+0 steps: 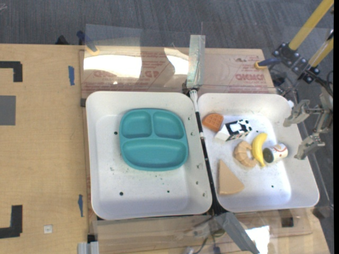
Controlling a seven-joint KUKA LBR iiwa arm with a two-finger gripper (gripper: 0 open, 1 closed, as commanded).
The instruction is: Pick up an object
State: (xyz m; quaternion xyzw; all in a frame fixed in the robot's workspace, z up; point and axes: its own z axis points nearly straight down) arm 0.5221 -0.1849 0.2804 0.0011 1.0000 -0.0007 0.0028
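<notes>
The right bin holds several small objects. An orange waffle-like disc lies near its left wall, with a black-and-white toy beside it. A yellow banana rests against a tan bread roll, and a white ball with red marks touches the banana's right side. A tan wedge lies toward the front. My gripper hangs at the bin's right rim, just right of the ball. Its two metal fingers stand well apart, open, with nothing between them.
The left bin holds a teal divided plate. A clear upright panel stands behind the wall between the bins. Yellow rods and a black clamp sit at the back right, near the gripper.
</notes>
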